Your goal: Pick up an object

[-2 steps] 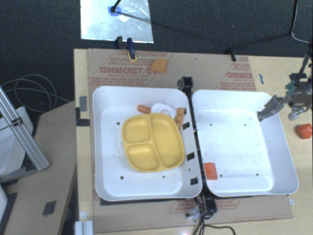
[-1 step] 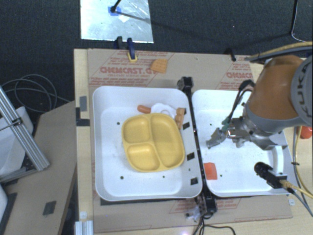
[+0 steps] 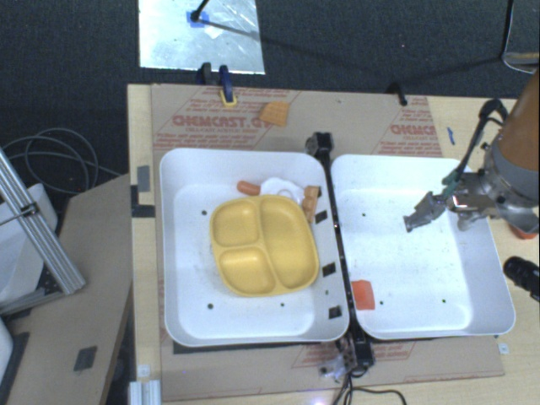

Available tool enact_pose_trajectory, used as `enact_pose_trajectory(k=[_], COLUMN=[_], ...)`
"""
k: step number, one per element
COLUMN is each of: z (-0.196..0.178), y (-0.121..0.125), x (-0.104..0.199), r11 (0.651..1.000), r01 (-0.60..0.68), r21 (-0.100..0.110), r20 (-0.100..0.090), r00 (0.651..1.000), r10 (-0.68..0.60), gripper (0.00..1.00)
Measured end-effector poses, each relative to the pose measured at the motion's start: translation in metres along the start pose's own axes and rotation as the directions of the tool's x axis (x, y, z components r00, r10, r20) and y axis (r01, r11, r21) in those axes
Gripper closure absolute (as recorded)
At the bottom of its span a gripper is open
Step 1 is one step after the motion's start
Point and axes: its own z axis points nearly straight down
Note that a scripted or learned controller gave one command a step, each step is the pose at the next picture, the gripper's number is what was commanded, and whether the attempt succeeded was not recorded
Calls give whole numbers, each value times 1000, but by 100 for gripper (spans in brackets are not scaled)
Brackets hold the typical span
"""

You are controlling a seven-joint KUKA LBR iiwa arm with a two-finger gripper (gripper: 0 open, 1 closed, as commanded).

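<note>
Hand point(image 3: 419, 217) above bare right bin point(image 3: 405, 310) floor

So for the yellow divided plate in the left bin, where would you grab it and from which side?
Probably the raised rim of the yellow plate on its right edge, nearest the divider between the bins. The plate lies flat and is too wide to span, so a thin rim is the only pinchable part. The end effector is over the right bin, so coming down from above on that side looks the shortest approach.
</note>
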Motion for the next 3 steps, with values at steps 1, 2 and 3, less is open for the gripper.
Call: enact_pose_trajectory(k=[1, 2, 3], z=[69, -24, 55], y=[-2, 7, 19], x=[60, 0, 40], r11=[1000, 1000, 1000], r01=[10, -2, 8], r21=[17, 1, 19], r20=[-5, 1, -4], r00=[1000, 1000, 1000], r10=[-10, 2, -8], gripper=[0, 0, 0])
